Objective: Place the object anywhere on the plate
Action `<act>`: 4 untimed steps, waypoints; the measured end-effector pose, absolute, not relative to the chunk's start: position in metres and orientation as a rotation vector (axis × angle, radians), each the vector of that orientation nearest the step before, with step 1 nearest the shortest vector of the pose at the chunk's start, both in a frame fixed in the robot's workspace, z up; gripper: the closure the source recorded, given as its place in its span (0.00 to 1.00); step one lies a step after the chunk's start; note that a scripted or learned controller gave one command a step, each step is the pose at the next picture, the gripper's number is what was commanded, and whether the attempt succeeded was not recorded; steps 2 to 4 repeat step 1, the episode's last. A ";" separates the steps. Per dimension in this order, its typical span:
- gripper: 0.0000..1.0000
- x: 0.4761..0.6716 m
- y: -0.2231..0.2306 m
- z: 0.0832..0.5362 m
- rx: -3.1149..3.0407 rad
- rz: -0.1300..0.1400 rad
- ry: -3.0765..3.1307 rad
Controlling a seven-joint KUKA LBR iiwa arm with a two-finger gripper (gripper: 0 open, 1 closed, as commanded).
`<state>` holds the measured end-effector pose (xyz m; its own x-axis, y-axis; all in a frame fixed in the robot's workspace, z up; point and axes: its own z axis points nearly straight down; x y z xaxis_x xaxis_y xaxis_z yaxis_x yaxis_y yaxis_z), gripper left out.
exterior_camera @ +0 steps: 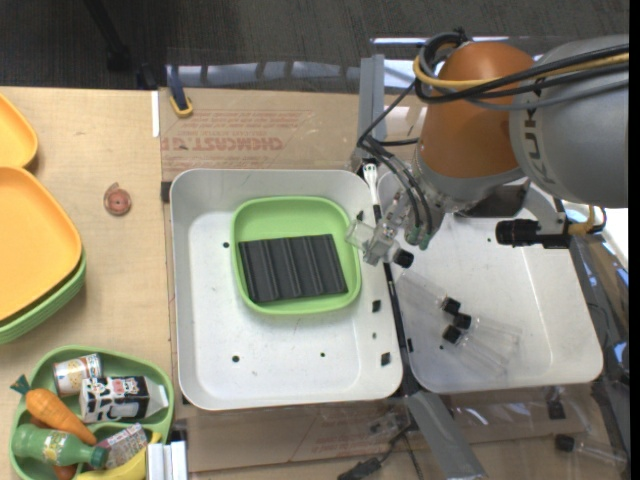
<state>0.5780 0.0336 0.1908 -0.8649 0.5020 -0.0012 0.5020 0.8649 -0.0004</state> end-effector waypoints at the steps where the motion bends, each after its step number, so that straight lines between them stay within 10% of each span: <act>1: 0.00 0.578 0.034 0.191 0.816 -0.001 3.033; 4: 0.00 0.578 0.034 0.191 0.816 -0.001 3.033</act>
